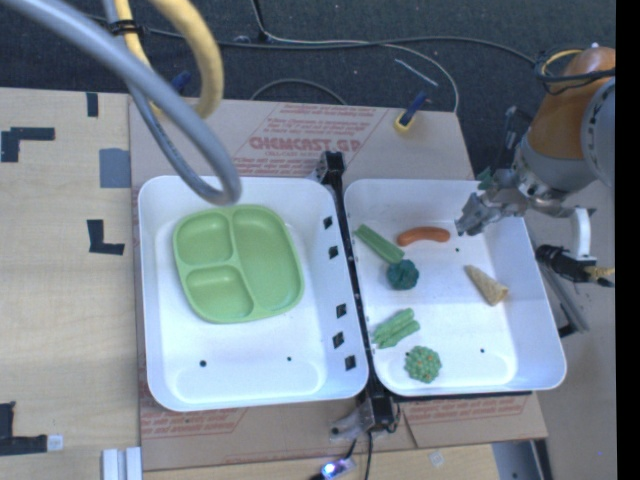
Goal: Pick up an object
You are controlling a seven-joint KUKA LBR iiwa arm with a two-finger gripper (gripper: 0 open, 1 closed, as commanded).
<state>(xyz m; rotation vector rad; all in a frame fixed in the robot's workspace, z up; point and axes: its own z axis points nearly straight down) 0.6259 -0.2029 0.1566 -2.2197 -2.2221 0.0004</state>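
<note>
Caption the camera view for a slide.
Gripper hovers beside the sausage in the right bin; green tray in the left.

Red print on the cardboard [300, 133] under the bins reads approx. "CHEMCAST GP", w/ smaller red lines above and below it too blurred to read. More faint red print on the cardboard's front edge, below the left bin [160, 268], is illegible. No other text, nos. or labels can be made out.
</note>
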